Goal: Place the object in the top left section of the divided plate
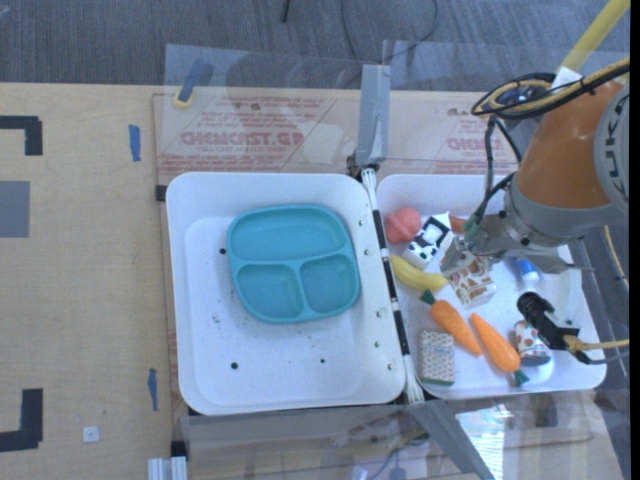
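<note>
While the end effector, grip state indiscernible, sits low among toys in the right bin, the smooth teal divided plate lies in the left bin

Divided plate smooth matt teal plastic; bins white plastic; bench pale wood.

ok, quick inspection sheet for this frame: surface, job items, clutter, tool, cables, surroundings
Surface: wooden bench bearing left bin and right bin, side by side.
Job's things: teal divided plate in the left bin, nothing in its sections.
Clutter: right bin holds a pink ball, banana, two carrots, a sponge, a black-and-white block and small packets.
Tool: tool low over the right bin's items; grip unclear.
Cables: black cables loop over the arm.
Surroundings: blue tape marks, grey carpet.
</note>
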`<control>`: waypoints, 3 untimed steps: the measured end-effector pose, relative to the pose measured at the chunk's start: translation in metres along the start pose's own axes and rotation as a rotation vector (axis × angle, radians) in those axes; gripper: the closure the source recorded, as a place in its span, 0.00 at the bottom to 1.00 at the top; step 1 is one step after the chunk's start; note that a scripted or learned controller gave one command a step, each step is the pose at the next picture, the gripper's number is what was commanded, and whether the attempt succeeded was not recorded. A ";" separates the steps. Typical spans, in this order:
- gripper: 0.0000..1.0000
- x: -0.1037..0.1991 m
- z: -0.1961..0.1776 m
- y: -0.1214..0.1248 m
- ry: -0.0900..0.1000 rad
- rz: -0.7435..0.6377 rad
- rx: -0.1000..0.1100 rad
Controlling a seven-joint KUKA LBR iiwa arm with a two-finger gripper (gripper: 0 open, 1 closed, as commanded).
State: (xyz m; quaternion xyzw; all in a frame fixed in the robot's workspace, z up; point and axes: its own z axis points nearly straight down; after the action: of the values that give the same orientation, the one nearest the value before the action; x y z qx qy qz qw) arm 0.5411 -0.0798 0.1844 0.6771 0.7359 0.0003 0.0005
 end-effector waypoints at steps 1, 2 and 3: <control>1.00 0.065 0.000 0.041 -0.001 -0.137 -0.001; 1.00 0.152 0.000 0.058 -0.001 -0.403 -0.002; 0.00 0.152 -0.001 0.058 -0.001 -0.403 -0.003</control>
State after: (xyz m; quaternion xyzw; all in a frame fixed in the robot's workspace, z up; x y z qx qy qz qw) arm 0.5867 0.0761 0.1850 0.5162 0.8564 0.0010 0.0016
